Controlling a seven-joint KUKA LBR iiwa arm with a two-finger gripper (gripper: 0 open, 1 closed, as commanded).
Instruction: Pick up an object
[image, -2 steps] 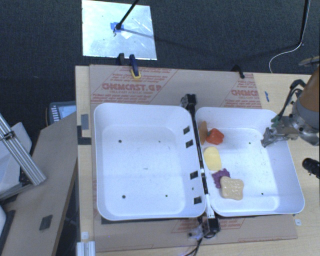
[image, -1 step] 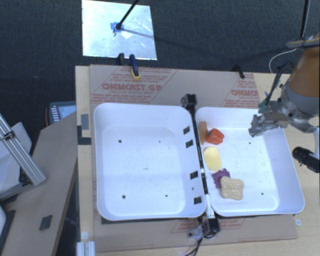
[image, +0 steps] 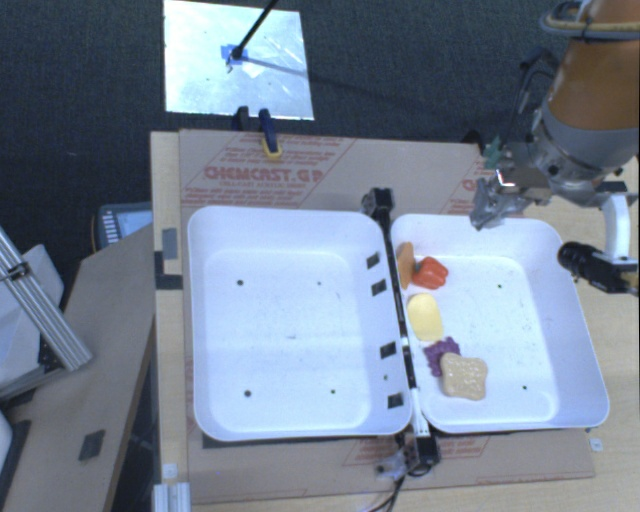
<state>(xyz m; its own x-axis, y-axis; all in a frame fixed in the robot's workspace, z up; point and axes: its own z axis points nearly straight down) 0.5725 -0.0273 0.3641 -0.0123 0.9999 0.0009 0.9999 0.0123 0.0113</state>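
Several small objects lie along the left side of the right bin (image: 545, 330): an orange cylinder (image: 404, 262), a red-orange piece (image: 431, 271), a pale yellow lump (image: 425, 317), a small purple piece (image: 441, 353) and a tan, toast-like piece (image: 464, 377). My gripper (image: 487, 211) hangs over the far rim of the right bin, up and to the right of the red-orange piece and well apart from all the objects. Nothing is seen in it. The orange band of the arm (image: 590, 75) rises above it at the top right.
The left bin (image: 285, 330) sits beside the right one, joined by black clips (image: 380, 288). A shiny metal sheet (image: 238, 60) lies at the back, with a blue-and-yellow clamp (image: 268, 135) near it. A black fixture (image: 592, 266) juts in at the right bin's right rim.
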